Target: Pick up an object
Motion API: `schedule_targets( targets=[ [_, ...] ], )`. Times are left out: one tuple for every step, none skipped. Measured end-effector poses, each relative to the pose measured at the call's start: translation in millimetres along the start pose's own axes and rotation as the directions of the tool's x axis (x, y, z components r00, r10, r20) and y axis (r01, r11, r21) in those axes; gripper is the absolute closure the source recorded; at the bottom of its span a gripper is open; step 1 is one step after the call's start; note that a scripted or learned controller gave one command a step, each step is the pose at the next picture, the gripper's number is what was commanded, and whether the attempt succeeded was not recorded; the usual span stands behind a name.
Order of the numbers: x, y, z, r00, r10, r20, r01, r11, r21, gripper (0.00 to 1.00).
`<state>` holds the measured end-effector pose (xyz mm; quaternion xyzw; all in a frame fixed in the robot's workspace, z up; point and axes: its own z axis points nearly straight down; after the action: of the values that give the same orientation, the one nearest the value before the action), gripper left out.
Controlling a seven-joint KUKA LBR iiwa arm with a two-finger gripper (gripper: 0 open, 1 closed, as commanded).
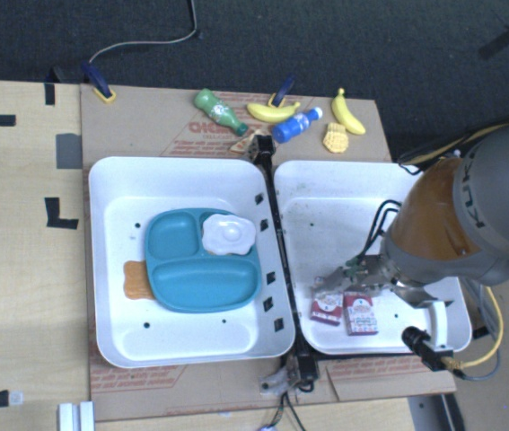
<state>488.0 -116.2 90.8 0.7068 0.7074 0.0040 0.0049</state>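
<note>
Just below tool point(342, 279): red cartons point(345, 312).

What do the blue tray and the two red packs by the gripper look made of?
Blue tray: probably moulded plastic, with a smooth, even colour and rounded compartments. Red packs: probably printed card or foil cartons, flat and boxy with white labels; too small to tell which.

Bulky grey arm point(492, 205), broad orange band point(434, 214), black cable looping alongside, dark metal claw point(348, 277)
</note>
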Motion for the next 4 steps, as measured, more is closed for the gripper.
schedule_targets(
  targets=[
    [-43.5,29.4,-149.3,1.000,0.001,0.001,-0.001,1.000,0.011,0.00],
    [-6.4,23.6,-6.0,1.000,0.001,-0.001,-0.001,1.000,0.006,0.00],
    [37.3,78.4,-92.7,1.000,-0.001,-0.002,0.001,1.000,0.012,0.00],
    [15.7,17.0,5.5,1.000,0.001,-0.002,-0.001,1.000,0.013,0.00]
  ],
)
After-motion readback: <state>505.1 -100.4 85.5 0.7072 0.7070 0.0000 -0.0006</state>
